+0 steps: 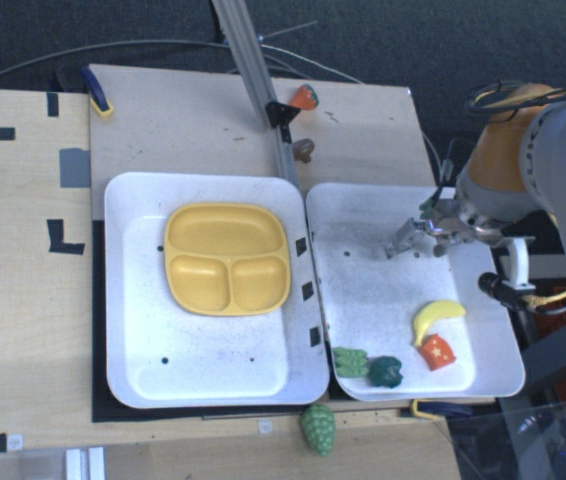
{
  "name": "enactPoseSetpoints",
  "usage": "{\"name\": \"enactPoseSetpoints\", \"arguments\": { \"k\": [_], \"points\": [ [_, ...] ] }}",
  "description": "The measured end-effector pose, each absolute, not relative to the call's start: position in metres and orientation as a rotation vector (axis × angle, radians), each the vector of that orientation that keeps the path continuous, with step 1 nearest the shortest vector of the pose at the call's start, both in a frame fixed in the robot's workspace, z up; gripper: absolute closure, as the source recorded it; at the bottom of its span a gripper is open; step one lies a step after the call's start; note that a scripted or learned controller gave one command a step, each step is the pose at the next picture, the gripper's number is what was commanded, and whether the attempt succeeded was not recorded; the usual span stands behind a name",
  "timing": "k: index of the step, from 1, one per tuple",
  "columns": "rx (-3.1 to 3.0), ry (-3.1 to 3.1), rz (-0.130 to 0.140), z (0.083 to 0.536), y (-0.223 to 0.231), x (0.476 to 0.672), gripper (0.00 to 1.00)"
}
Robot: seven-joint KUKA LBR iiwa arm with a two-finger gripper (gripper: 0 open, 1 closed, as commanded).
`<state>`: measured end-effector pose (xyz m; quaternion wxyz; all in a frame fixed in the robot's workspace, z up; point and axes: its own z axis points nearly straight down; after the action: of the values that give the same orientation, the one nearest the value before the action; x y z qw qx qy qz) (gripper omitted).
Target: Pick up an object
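Two-finger gripper (415, 242) low over upper part of right shallow white bin (363, 298), fingers spread, nothing between. Yellow plastic banana (435, 316), red block (438, 352), green toys (369, 365) near bin's front edge, well apart.

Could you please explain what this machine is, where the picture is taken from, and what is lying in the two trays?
This is one camera fixed above a workbench, looking down at a slant. The grey robot arm with an orange band reaches in from the right; at its end is a two-finger metal gripper, hovering over the right shallow white bin. Nothing shows between its fingers. In that bin, near the front, lie a yellow toy banana, a small red block, a light green toy and a darker green one. The left shallow white bin holds a yellow plastic plate with three compartments. A green bumpy toy lies outside, on the bench in front of the bins.
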<state>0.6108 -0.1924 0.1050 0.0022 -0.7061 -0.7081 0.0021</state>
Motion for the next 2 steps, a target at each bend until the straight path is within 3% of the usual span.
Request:
{"name": "enactPoseSetpoints", "arguments": {
  "k": [1,2],
  "points": [
    [-2.217,-2.224,0.005,0.087,-0.191,0.611,0.00],
    [-2.216,-2.226,0.004,0.098,-0.191,0.611,1.00]
  ]
}}
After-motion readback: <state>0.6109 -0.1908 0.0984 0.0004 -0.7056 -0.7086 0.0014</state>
